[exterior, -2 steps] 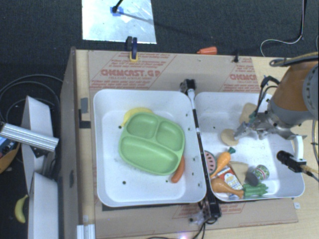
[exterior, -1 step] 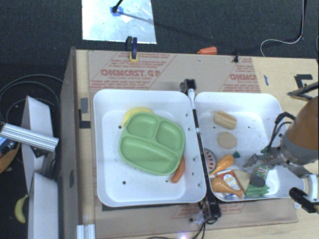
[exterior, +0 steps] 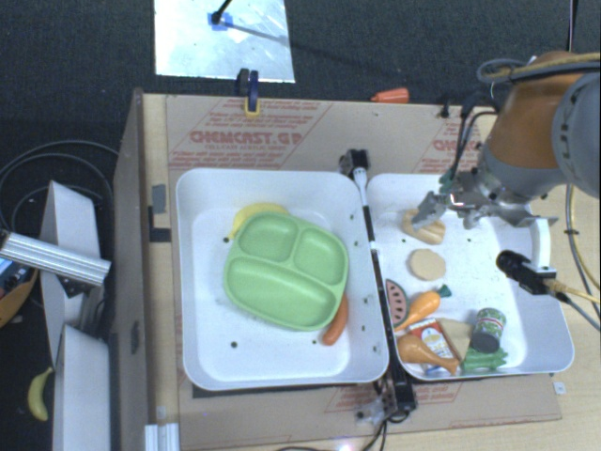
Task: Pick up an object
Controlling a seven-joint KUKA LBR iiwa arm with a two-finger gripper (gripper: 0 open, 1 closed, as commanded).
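1. My end effector (exterior: pixel 434 209) hangs over the right bin (exterior: pixel 554 332), right by a tan bread piece (exterior: pixel 420 225); can't tell its state.
2. Nearby: round cracker (exterior: pixel 429 265), carrot (exterior: pixel 420 306), can (exterior: pixel 488 325).
3. Left bin (exterior: pixel 207 365) holds a green tray (exterior: pixel 285 269), a hotdog (exterior: pixel 334 325) poking out.

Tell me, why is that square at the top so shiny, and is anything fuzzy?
In the camera view, the silvery sheet beyond the bench throws back light as glare; the white bins look bright and evenly lit; the gripper looks soft, its fingers hard to make out.
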